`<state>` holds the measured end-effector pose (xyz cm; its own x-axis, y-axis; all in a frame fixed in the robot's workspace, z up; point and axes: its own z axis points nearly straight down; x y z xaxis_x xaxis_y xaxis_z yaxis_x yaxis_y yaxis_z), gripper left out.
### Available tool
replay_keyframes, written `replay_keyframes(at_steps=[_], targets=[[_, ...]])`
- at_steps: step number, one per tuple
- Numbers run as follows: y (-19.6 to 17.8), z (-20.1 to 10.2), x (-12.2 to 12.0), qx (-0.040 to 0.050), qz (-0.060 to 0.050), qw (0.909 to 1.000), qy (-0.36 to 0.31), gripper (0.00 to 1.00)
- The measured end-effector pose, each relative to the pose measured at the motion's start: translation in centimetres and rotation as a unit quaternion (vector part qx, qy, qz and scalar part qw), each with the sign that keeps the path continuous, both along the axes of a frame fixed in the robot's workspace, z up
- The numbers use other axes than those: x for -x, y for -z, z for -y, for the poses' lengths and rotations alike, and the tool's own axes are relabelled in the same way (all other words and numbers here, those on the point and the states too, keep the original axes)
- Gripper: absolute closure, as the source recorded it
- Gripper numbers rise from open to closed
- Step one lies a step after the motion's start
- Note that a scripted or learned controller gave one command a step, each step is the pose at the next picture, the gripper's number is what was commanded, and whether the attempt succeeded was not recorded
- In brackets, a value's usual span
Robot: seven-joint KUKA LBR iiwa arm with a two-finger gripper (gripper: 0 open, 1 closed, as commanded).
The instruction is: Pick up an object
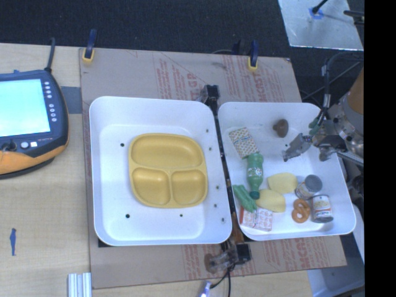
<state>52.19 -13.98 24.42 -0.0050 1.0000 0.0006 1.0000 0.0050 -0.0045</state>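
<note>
The gripper (307,147) hangs over the upper right part of the right bin (346,228), its two fingers (297,147) spread apart with nothing between them. I'd say this is the approach: the arm is in over the bin but hasn't come down on anything yet. The next move calls for settling on one item, lining the open fingers either side of it and dropping straight down.

Nearest to the fingers is a small brown lump (281,127), just up and to the left. Below them lie two yellow pieces (281,182), a small tin (309,185) and a second tin (322,208) beside an orange ring (301,211). Further left are a green bottle (254,171) and a patterned packet (243,142). The left bin (105,166) holds a yellow divided tray (167,169), well apart from the gripper.
</note>
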Motion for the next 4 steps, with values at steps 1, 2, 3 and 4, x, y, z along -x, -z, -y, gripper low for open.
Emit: replay_keyframes(at_steps=[1, 2, 3, 4], targets=[[8.3, -4.4, 1.4, 0.0002, -0.001, 1.0000, -0.001, 0.00], [12.6, -3.5, 2.5, 0.0002, -0.001, 1.0000, -0.001, 0.00], [15.3, -4.3, 2.2, -0.0001, -0.001, 1.0000, -0.001, 0.00], [14.3, -4.2, 2.2, 0.0004, -0.002, 1.0000, -0.003, 1.00]])
